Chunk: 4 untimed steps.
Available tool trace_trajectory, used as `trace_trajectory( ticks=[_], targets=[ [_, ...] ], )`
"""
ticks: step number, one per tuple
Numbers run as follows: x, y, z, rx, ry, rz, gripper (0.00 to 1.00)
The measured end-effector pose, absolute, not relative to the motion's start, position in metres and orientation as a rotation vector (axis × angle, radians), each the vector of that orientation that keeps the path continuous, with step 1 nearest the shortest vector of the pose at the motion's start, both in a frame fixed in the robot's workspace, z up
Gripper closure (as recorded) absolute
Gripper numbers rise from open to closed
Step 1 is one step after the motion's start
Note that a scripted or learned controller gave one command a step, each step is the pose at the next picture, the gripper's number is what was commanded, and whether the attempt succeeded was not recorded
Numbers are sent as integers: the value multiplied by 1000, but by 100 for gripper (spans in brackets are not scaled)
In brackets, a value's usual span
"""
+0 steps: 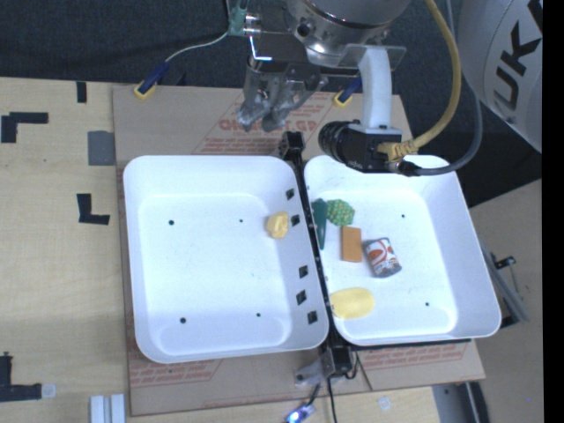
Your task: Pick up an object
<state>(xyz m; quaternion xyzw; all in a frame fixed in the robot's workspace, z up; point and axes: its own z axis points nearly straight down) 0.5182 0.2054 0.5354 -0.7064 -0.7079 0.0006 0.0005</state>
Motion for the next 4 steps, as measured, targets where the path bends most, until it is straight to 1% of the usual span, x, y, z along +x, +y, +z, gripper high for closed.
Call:
trace_trajectory(
  ticks=[1,2,3,4],
  targets=[
    [491,213,368,-2214,-2217,31,100],
    [483,211,447,-2218,-2226,-9,100],
    [527,234,331,-2217,-2221,19,100],
    [511,234,469,-2219,-2229,-21,100]
  ],
)
